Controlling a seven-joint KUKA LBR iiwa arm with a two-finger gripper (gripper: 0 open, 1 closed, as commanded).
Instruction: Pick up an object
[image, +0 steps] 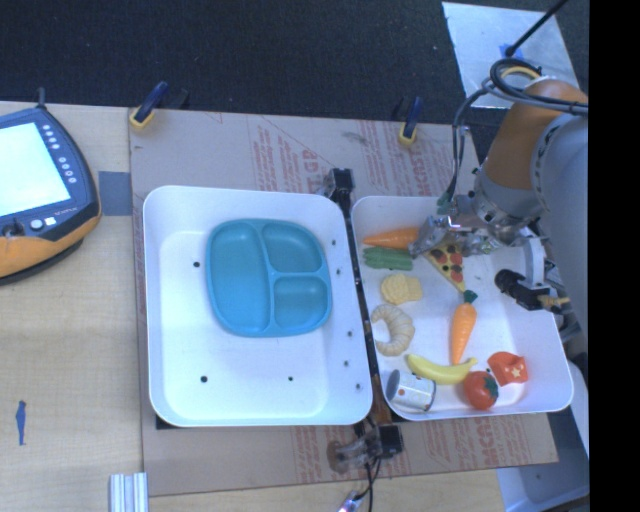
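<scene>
Grey arm is reaching into the right bin (540, 400); gripper (447, 238) is hovering over the pizza slice (447, 265), beside an orange carrot (392, 239). Finger state cannot be told. Approach step; descent and closing are likely coming next.

pizza slice (447, 262): you see it flat in the right bin's upper part | red-dotted wedge, tip toward the lower right | just beside the green pepper (388, 259)
</scene>
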